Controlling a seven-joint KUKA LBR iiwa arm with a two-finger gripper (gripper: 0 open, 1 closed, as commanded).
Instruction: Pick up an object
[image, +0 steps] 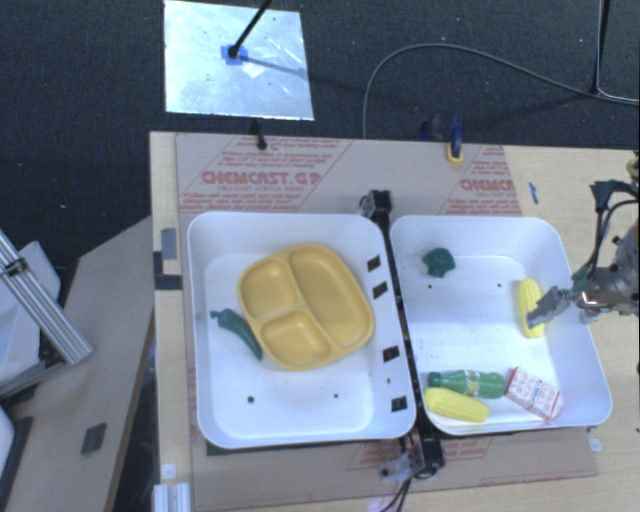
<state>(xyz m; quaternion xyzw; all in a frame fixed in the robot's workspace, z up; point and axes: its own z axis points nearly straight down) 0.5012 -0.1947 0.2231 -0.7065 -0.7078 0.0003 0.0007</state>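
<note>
Corn (529, 304) is what I'd go for: a small yellow cob lying by the right bin's (500, 240) far-right wall, just beside my gripper (545, 308). I judge it light, hard plastic, slick and apt to roll, so I'd pinch across its middle. Whether the fingers stand wide or narrow, I cannot tell.
</note>
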